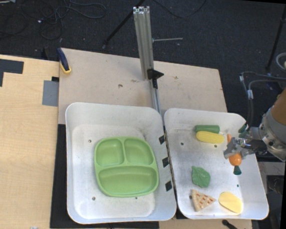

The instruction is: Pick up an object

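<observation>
My gripper (235, 148) reaches in from the right over the right bin (180, 140), near its right wall. An orange carrot (235, 159) with a dark green tip sits between its fingers, and the gripper is shut on it. A short orange end pokes out above the fingers. Whether the carrot rests on the bin floor or hangs just above it, I cannot tell. Left of the gripper lie a yellow corn cob (209, 137) and a green pod (207, 128).
A green lump (201, 176), a pizza slice (202, 200) and a yellow lemon piece (230, 201) lie toward the right bin's front. The left bin (78, 130) holds a green divided plate (126, 166). A metal post (144, 46) rises behind the bins.
</observation>
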Motion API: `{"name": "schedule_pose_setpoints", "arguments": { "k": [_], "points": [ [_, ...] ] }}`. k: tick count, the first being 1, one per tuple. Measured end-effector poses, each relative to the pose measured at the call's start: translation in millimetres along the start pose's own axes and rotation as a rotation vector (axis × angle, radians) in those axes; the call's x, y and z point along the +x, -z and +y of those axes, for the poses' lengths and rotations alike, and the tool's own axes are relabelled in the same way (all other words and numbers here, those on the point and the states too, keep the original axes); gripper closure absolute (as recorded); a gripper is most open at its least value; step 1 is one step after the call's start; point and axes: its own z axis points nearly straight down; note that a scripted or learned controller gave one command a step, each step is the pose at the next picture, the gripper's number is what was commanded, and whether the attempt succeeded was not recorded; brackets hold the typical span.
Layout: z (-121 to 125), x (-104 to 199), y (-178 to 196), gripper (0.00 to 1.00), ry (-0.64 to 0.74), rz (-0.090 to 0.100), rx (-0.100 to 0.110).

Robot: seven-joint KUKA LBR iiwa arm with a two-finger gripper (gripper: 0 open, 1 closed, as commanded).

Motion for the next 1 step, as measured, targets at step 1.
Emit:
{"name": "schedule_pose_setpoints", "arguments": {
  "k": [1],
  "points": [
    [8.2,50.3,2.8,1.00,0.001,0.000,-0.001]
  ]
}}
